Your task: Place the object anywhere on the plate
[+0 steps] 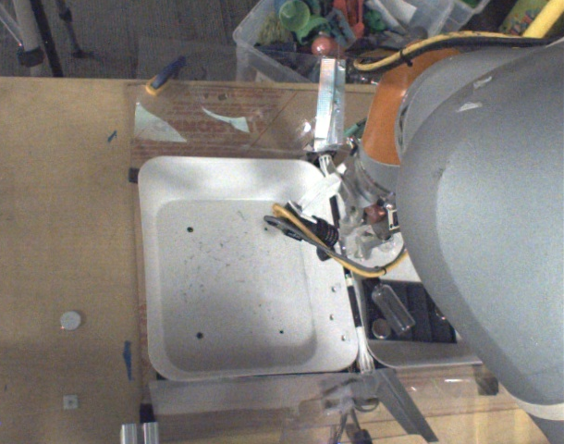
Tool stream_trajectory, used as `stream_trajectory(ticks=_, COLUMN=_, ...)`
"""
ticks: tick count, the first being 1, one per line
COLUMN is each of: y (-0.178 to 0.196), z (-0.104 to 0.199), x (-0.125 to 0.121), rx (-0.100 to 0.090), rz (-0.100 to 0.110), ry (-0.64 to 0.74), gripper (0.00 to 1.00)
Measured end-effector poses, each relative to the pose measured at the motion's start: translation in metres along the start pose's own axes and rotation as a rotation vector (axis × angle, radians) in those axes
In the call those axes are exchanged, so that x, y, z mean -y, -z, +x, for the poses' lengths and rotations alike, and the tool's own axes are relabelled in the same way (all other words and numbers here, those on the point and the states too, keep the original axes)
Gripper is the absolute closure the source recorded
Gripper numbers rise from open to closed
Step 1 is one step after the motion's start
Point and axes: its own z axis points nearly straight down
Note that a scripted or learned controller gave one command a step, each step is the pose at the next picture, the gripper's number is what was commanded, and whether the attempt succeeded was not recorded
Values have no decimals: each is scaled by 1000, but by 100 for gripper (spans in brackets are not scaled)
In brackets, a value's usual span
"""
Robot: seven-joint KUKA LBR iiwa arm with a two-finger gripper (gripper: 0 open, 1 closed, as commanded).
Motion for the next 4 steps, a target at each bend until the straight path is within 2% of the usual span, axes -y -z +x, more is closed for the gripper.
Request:
stream_trajectory(ticks=1, y=33, z=15, x=75, rx=-1, rz=-1, ry=-55, gripper=100)
stream_trajectory(ticks=2, y=55, z=73, x=146, rx=-2, rz=-1, ry=35, gripper=100)
stream_trajectory(ticks=3, y=23, z=103, x=149, rx=-2, rz=-1, ry=-45, gripper=100)
stream_trajectory(ticks=4, y=48, z=27, x=162, rx=5, rz=0, ry=212, gripper=100)
